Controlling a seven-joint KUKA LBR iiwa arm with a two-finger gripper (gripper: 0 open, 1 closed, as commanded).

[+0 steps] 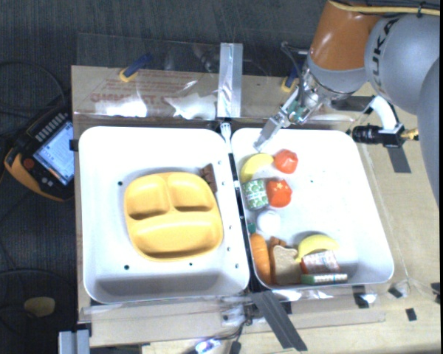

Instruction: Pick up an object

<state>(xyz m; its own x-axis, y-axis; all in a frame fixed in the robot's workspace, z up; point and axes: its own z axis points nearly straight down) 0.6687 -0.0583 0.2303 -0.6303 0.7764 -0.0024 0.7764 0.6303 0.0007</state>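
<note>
Just below the jaws (pixel 268 134) — seemingly closed, empty — lemon (pixel 254 165), tomato (pixel 285 161).

The arm (pixel 384 43) is cut off by the top and right edges. The tool (pixel 269 133) is blurred, so whether it is open or closed cannot be told. A brown item (pixel 209 175) lies half hidden behind the yellow tray (pixel 173 216). The label on the can (pixel 323 262) is too small to read. The cable (pixel 15 72) at left runs off the edge.
</note>
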